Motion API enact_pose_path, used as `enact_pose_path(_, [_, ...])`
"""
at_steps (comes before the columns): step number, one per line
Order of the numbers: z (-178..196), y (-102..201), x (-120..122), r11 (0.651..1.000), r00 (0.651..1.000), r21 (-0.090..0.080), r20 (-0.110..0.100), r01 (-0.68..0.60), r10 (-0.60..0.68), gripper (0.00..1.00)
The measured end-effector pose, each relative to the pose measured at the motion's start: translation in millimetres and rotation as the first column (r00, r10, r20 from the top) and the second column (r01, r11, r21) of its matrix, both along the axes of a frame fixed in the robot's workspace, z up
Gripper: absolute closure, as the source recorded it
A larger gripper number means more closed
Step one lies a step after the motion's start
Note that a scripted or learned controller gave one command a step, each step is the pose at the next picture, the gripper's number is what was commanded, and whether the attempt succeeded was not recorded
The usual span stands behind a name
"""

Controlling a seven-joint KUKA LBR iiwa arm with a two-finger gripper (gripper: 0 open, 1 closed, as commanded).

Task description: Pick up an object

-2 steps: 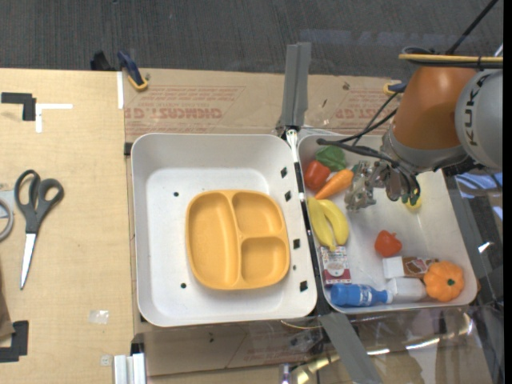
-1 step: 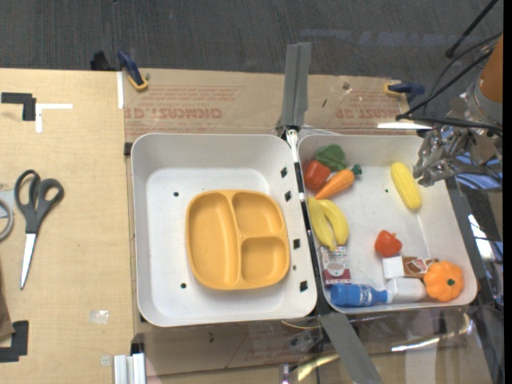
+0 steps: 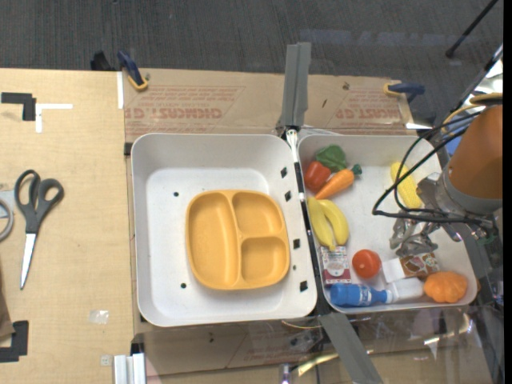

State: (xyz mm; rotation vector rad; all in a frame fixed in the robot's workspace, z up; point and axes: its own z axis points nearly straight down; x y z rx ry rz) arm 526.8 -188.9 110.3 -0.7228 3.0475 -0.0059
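My gripper (image 3: pixel 411 235) hangs low over the right part of the right bin (image 3: pixel 376 138), under the arm's orange band (image 3: pixel 482 152). Just below it lies a brown packet (image 3: pixel 418 260). A yellow object (image 3: pixel 404 184) sits partly hidden behind the cables, up and to the left of the gripper. In the bin also lie a red tomato (image 3: pixel 366 263), an orange (image 3: pixel 446 286), a blue bottle (image 3: pixel 362 295), two bananas (image 3: pixel 330 222), a carrot (image 3: pixel 336 184), a red pepper (image 3: pixel 317 173), a green vegetable (image 3: pixel 330 157) and a small carton (image 3: pixel 334 264).
The left bin (image 3: pixel 156 238) holds a yellow divided plate (image 3: pixel 238 238). Scissors (image 3: pixel 34 210) lie on the wooden bench at far left. Black cables (image 3: pixel 416 166) loop from the arm over the right bin. Blue clamps (image 3: pixel 132 69) hold cardboard behind the bins.
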Motion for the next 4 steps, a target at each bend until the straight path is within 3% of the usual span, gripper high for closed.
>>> enact_pose_path(1, [6.0,1.6,7.4,1.0,1.0,-0.002,0.025,-0.002,0.002,0.0])
enact_pose_path(2, [-4.3,22.9,2.1,0.989,0.988,0.001,0.04,0.15,-0.15,0.0])
enact_pose_path(3, [-17.2,85.0,46.7,0.928,0.928,0.004,-0.005,0.374,-0.374,0.0])
enact_pose_path(4, [-18.2,70.7,111.1,0.918,0.918,-0.002,-0.021,0.396,-0.396,0.0])
